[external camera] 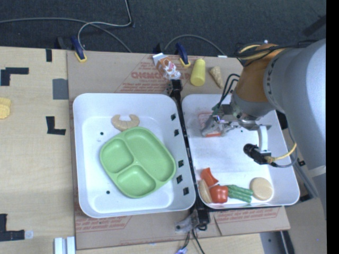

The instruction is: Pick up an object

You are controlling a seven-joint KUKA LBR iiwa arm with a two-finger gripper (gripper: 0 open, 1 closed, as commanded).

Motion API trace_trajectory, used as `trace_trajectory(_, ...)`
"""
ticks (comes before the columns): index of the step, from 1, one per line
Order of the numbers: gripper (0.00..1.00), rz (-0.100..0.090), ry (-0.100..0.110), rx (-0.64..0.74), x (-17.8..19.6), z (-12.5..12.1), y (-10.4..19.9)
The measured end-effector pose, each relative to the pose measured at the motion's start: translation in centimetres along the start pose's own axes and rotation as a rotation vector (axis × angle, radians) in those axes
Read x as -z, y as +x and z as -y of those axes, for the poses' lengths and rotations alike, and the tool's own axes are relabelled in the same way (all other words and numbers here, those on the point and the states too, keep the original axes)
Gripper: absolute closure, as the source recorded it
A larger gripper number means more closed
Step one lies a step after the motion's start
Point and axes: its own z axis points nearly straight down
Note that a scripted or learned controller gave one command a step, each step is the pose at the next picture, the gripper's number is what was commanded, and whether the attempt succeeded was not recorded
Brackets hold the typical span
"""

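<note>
My gripper [214, 127] is low in the upper part of the right bin [238, 157], its grey fingers pointing left. A small reddish-orange object [212, 134] lies right under the fingertips; whether it is gripped cannot be made out. Along the right bin's front edge lie a red pepper-like piece [208, 175], a red round item [219, 194], a green vegetable [239, 193] and a tan round bun [261, 188]. In the left bin [90, 115] rests a green divided plate [137, 162], with a tan curved pastry [125, 122] behind it.
Behind the bins on the cardboard stand a yellow bottle-like object [197, 72], a small tan cone [216, 76] and a crumpled wrapper [165, 65]. Blue clamps and cables run along the back. The arm's big grey body [296, 94] covers the right bin's right side.
</note>
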Motion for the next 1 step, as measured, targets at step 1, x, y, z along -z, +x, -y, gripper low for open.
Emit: trace_trajectory(1, 1.00, -0.003, 0.003, 0.000, 8.92, 5.60, 6.66)
